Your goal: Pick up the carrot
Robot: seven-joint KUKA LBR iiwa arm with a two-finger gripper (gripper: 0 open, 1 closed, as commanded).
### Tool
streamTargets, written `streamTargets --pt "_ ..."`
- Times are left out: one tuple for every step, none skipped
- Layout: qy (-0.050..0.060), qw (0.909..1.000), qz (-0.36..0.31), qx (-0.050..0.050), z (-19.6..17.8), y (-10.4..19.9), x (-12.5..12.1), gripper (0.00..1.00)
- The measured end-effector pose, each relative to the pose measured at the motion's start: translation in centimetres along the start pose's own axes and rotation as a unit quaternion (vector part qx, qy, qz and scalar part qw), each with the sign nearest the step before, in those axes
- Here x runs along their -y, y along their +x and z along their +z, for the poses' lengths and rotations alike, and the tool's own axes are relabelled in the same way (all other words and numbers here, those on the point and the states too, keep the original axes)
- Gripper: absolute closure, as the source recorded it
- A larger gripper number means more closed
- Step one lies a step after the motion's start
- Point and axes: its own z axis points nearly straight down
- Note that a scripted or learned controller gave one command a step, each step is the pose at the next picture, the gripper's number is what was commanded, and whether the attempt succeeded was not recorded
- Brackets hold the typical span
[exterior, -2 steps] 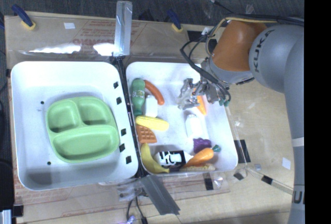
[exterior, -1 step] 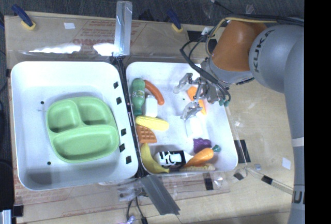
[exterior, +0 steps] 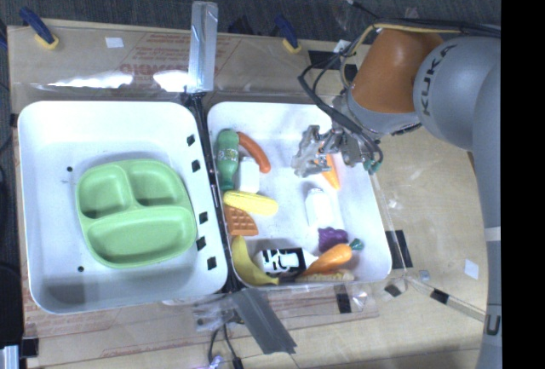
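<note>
**Carrot (exterior: 332, 259) lies at the near edge of the right bin, with the gripper further back**

The carrot rests on its side in the right bin (exterior: 375, 214), close to the near right corner. Its green top points right and slightly away, and its orange tip points left toward a black-and-white item (exterior: 283, 259). A purple piece (exterior: 332, 236) sits just beyond it and a banana (exterior: 245, 265) curls further left. This crowding probably leaves the carrot's long sides as the only free approach.

The gripper (exterior: 319, 152) is in the far half of the same bin, well apart from the carrot. It sits just over a small orange piece (exterior: 331, 176), with a white bottle (exterior: 318, 207) between it and the target. From this slanted view I cannot tell whether the jaws are wide or narrow, and nothing can be made out between them.

Judging by this layout, the pick has not begun. The arm (exterior: 451, 95) reaches in from the right, so it would need to travel toward the near edge and line up across the carrot's width. The green tray (exterior: 134, 214) in the left bin (exterior: 34, 188) plays no part.
</note>
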Motion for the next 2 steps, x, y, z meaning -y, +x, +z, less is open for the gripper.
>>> streamTargets --pt "0.0 1.0 0.0 0.0 0.0 0.0 0.0 0.0" --pt "0.001 1.0 -0.002 0.002 -1.1 -0.2 -0.1 1.0"
